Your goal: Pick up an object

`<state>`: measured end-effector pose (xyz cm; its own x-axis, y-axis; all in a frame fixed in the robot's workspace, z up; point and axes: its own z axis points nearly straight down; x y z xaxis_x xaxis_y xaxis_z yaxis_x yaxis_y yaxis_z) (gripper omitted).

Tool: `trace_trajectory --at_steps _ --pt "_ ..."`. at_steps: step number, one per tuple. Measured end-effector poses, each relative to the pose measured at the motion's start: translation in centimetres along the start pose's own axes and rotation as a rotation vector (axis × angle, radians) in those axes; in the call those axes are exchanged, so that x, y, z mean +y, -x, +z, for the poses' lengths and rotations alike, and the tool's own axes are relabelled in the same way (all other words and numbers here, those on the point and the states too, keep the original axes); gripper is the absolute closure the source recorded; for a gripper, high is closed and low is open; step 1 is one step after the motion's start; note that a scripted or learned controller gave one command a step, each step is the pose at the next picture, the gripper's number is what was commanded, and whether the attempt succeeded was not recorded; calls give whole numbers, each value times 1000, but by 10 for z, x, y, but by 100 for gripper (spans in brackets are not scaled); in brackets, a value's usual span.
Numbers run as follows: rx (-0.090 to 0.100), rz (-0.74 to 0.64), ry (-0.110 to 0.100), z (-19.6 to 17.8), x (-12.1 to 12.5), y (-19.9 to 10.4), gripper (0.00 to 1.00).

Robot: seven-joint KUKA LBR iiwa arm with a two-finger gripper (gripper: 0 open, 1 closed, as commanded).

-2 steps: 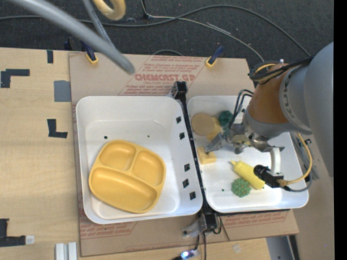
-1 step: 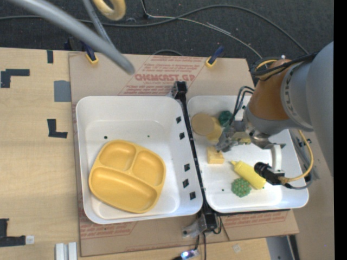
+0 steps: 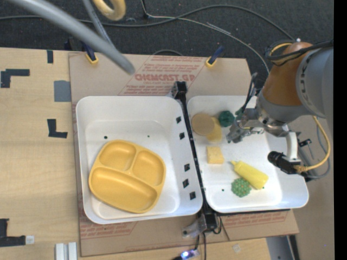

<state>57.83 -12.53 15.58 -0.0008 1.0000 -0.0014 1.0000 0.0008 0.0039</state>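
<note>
Even, bright overhead light, soft shadows, mild glare on white bins [image 3: 87, 112], slightly soft focus.

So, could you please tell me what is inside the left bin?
The left bin holds a yellow divided plate, its three compartments bare. Whatever lies beneath the plate is covered.

A divided plate [image 3: 127, 175] is lying in the left bin [image 3: 87, 112]. In the right bin [image 3: 293, 196], small food pieces [image 3: 215, 155] are sitting beside the gripper [image 3: 236, 130].

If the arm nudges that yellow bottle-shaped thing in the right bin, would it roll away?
Probably a little. The yellow bottle lies on its side and looks rounded, so it may roll. The green ball beside it might block it. It looks like smooth plastic, perhaps slippery.
</note>
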Motion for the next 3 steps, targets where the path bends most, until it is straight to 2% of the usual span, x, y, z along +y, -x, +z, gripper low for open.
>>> trace_trajectory --at_steps 1,2,3 --pt "1 -1 -1 -58 -7 -4 100" --pt "1 -1 -2 -99 -7 -5 100" --pt "2 -5 -6 -84 -5 -57 100"
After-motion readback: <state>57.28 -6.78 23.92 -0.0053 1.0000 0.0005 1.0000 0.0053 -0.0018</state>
